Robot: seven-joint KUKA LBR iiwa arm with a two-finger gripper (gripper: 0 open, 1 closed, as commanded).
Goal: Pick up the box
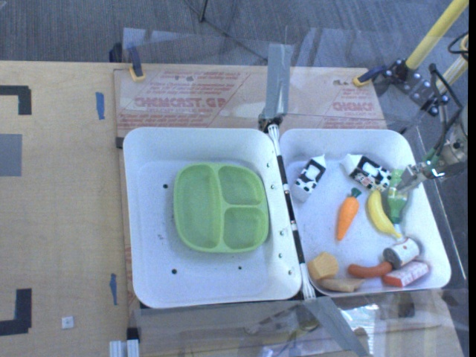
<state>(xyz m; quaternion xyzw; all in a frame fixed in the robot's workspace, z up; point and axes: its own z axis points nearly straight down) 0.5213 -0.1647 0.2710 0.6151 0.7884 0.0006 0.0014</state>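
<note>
The box [405, 274], red and white, lies at the near right corner of the right bin [435, 222], touching a small can [400, 253] and just beside a sausage [368, 269]. A banana [381, 213], a carrot [346, 216] and two cow-patterned cartons lie farther back. The gripper [405, 181] hovers over the banana's far end; its opening cannot be told. The left bin [149, 274] holds a green divided plate [221, 207]. Both bins rest on a plywood bench [52, 222]; beyond is grey carpet.

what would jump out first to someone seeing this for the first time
The light green divided plastic plate in the middle of the left white bin draws the eye first. The right white bin holds scattered toy food: an orange carrot near its centre, a yellow banana right of that, and a black-and-white cow-print carton by the divider.
</note>
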